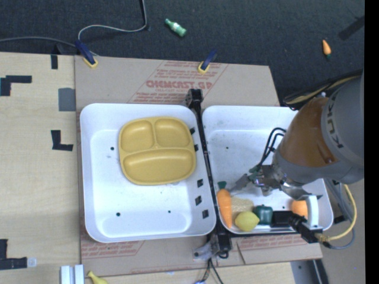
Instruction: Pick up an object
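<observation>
Orange plastic carrot (pixel 224 207), yellow lemon (pixel 247 220) lie untouched in right white bin (pixel 237 123); claw (pixel 259 179) low beside them, grip state unclear. Pick not done.

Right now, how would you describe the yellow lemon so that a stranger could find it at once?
Look at the right white bin, the one the arm reaches into. Along its near edge lies a row of small things. The lemon is the round yellow one there, between the long orange carrot and a dark green object.
</observation>
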Tool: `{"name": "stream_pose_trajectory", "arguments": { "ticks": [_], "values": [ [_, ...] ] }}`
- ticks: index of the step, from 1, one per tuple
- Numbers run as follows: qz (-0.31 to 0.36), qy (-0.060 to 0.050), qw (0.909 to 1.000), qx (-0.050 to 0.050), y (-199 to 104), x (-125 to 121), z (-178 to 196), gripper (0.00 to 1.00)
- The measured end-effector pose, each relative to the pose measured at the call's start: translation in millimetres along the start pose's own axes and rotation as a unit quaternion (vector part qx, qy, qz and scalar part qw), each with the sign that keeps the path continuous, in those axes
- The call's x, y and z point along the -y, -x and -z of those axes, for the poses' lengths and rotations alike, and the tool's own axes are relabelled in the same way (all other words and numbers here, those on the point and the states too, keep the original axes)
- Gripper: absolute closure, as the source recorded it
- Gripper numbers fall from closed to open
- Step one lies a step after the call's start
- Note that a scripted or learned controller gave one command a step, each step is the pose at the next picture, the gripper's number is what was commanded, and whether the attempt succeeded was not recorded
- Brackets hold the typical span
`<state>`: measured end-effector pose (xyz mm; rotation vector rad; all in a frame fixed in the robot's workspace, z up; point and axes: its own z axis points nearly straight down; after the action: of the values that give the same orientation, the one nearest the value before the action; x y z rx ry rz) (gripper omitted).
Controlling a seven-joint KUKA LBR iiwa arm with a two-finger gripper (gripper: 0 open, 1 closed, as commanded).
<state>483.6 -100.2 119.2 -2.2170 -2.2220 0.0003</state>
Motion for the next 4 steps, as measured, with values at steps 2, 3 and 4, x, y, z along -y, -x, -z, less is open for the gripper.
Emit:
{"name": "stream_pose_trajectory", "arguments": {
  "ticks": [2,3,4],
  "values": [
    [0.0,-0.001,1.0,0.001,-84.0,-26.7,64.3,0.0],
    [-0.001,0.0,1.0,0.001,-64.2,0.2,64.5,0.0],
    [-0.001,0.0,1.0,0.001,-54.6,-55.2,64.6,0.0]
  ]
}}
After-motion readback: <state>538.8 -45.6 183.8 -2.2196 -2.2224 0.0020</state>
